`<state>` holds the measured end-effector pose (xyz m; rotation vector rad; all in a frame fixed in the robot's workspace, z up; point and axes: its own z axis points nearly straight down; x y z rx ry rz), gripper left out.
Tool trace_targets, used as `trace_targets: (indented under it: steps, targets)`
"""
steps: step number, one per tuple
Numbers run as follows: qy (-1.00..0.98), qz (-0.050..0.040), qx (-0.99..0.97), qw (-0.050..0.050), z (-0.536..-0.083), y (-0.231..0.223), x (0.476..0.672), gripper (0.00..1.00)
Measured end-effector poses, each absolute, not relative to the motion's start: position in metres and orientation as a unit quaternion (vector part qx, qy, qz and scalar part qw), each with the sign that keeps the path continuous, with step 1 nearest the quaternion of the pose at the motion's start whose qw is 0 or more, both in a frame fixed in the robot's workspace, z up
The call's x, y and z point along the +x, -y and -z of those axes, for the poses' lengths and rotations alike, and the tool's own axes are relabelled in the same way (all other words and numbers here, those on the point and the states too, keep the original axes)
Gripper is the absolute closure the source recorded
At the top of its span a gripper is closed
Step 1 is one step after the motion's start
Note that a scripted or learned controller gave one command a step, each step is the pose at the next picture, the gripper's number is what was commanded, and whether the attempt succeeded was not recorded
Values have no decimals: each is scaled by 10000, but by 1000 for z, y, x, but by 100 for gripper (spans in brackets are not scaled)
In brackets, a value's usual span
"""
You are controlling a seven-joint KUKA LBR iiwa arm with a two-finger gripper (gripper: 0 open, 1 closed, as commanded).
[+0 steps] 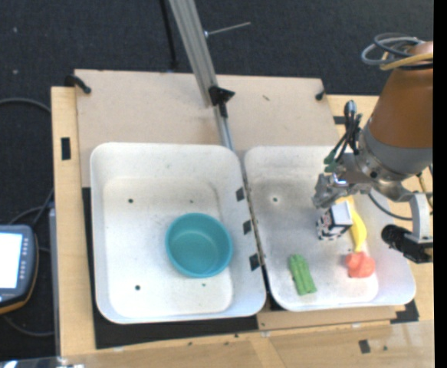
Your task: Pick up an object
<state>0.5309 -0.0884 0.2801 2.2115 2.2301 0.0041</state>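
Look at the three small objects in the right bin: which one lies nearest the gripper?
The yellow piece, right beside the gripper; the orange-red lump and green block lie further off.

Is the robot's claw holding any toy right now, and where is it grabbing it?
It cannot be told. The gripper hangs over the right bin, beside the yellow banana.
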Motion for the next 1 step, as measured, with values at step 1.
trace_targets:
  steps: [1]
  targets:
    - [-7098, -8, 7044, -1, -281, 40, 530, 100]
